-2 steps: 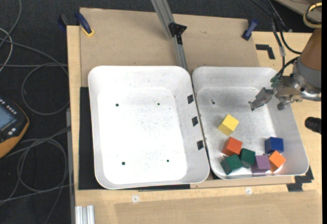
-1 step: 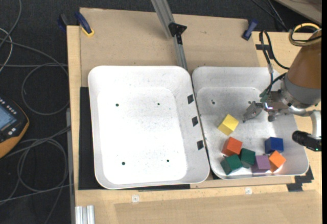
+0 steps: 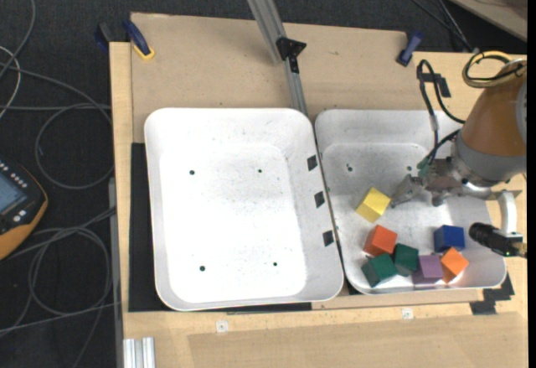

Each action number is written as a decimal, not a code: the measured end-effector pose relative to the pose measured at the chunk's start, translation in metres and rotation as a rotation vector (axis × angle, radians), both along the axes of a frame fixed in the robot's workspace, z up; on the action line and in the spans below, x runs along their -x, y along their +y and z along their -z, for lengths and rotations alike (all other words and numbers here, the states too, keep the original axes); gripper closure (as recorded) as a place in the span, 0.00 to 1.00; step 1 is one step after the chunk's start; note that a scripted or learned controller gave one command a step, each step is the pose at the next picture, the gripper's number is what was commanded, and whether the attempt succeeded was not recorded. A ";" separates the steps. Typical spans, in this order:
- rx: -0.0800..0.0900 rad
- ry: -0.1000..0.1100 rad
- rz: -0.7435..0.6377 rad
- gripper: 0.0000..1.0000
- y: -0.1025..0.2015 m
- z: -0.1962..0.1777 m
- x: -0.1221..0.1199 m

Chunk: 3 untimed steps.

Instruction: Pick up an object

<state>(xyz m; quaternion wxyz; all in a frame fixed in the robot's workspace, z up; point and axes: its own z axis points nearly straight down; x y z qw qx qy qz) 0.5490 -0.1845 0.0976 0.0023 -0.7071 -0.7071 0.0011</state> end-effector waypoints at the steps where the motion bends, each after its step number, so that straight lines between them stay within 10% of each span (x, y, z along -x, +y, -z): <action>1: 0.001 -0.007 -0.001 1.00 0.000 -0.013 -0.002; 3: 0.004 -0.012 -0.001 1.00 0.004 -0.105 -0.001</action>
